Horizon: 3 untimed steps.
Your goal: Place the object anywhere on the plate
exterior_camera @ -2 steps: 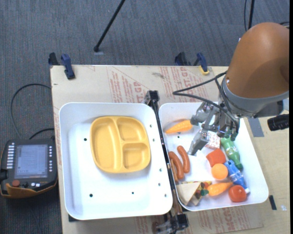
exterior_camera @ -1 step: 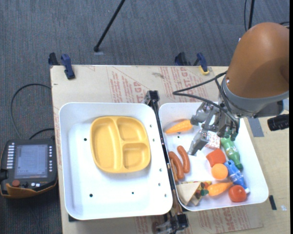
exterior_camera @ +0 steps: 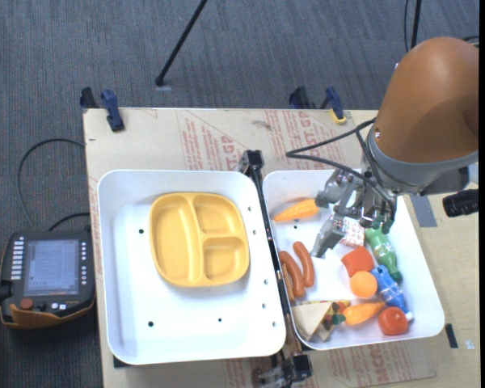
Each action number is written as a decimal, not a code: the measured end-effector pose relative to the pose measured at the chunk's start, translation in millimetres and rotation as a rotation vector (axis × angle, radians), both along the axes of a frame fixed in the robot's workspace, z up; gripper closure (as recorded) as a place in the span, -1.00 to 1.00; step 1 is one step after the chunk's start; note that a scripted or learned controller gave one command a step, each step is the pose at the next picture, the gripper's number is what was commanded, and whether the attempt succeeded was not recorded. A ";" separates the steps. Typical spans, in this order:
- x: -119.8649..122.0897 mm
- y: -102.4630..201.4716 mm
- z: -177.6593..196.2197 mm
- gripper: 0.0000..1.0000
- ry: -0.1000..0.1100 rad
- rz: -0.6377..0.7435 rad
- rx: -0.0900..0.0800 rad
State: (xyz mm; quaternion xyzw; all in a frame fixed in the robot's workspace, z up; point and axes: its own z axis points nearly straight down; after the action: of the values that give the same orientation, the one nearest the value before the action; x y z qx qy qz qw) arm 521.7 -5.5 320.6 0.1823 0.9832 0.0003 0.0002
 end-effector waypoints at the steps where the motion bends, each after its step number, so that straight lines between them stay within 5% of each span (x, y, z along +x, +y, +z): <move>1: 0.0 0.0 0.0 -1.00 0.000 0.000 0.000; 3: 0.0 0.0 0.0 -1.00 0.000 0.000 0.000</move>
State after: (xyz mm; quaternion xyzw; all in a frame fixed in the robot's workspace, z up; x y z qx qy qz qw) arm 521.7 -5.5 320.6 0.1823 0.9832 0.0003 0.0002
